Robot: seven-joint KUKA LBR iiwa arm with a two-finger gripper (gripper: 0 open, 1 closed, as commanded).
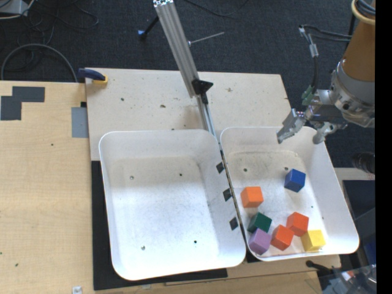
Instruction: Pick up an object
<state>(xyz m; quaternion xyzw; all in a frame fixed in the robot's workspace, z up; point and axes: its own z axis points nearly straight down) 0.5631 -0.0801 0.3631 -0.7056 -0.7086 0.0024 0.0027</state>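
Observation:
My gripper hangs open above the far right corner of the right bin, with nothing between its two spread fingers. In that bin lie several small cubes: a blue one nearest the gripper, an orange one toward the bin's left side, and a cluster at the near end with a dark green cube, a purple cube, two red-orange cubes and a yellow cube.
The left bin sits beside the right one, split from it by a shared rim with black clips. A slanted aluminium bar rises behind the bins. Cables run across the dark floor at the back.

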